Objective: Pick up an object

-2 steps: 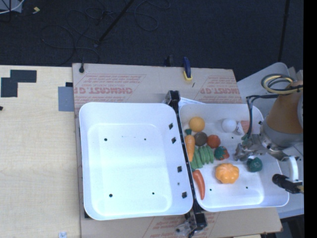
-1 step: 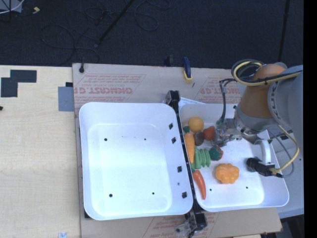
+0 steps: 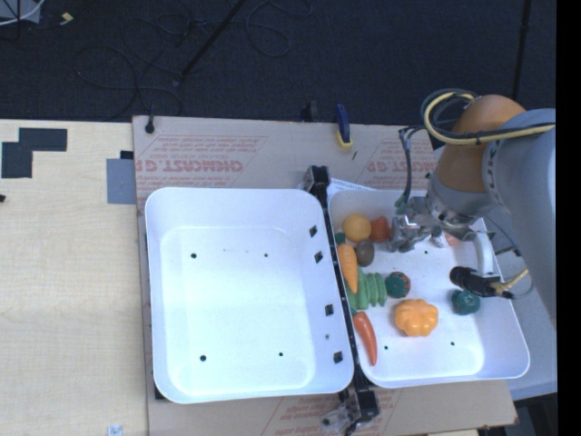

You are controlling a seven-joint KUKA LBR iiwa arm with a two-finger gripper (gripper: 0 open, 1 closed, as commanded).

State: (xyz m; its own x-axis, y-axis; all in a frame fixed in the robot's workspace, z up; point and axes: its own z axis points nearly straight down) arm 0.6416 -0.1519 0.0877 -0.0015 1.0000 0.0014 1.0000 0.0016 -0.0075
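Counting from the bench: two shallow white bins sit side by side, the left bin and the right bin, joined by black clips along their shared edge. All objects lie in the right bin. One yellow round fruit sits near the top, an orange-red piece just beside it. One orange carrot lies along the left wall, with a small brown item touching it. One green ribbed vegetable, one dark green-and-red piece, one lumpy orange pumpkin, one slim red chilli and one dark teal item complete the count. All look like smooth moulded plastic. The gripper hangs over the bin's upper part near the orange-red piece; metal clutter blurs it, so its opening cannot be judged and nothing is seen held. The arm's grey body hides the bin's upper right corner.
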